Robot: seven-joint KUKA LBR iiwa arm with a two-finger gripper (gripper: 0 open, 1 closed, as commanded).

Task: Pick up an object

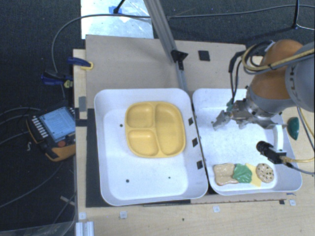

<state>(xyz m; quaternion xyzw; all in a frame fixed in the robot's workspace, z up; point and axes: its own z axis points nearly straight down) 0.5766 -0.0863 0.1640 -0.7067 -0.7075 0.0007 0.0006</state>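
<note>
Mia: Bench [128, 63] first, since it is the biggest. It holds two white bins side by side.

Sam: What is in the left bin [113, 181]?

Mia: A yellow plate [155, 129] with three parts sits in the middle of it.

Sam: And the right bin [216, 141]?

Mia: The grey arm [275, 87] reaches in over it from the right. Its claw [224, 118] hangs above the bare white floor near the top of that bin. I cannot tell if the claw is open or closed.

Sam: Where are the things to pick?

Mia: They lie in a row along the near edge of the right bin. A tan bread piece [224, 173] touches a green leaf [242, 172]. Next comes a yellow slice [255, 178], then a spotty cookie [265, 171].

Sam: Is anything in the way?

Mia: A black tube [269, 152] on the arm pokes out just above the cookie. The claw is well apart from the row.
</note>
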